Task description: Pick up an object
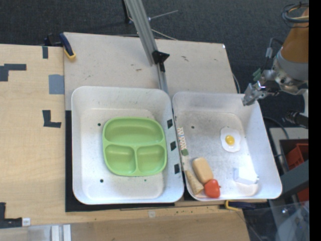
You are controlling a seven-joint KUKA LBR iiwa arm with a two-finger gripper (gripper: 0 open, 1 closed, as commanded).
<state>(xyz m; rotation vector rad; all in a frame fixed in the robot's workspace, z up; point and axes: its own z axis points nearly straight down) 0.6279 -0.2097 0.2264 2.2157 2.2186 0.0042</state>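
You are watching the approach: the gripper (249,95), finger state unclear, is hovering beyond the fried egg (229,141), needing descent.

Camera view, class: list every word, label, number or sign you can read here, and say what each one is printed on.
No text here can be read.
Strip on the wall between the two bins: dark marks, too small and blurred to read.
Green tray, fried egg, bread, tomato: no print seen.
Tape patches on the bench: plain shapes, not letters.
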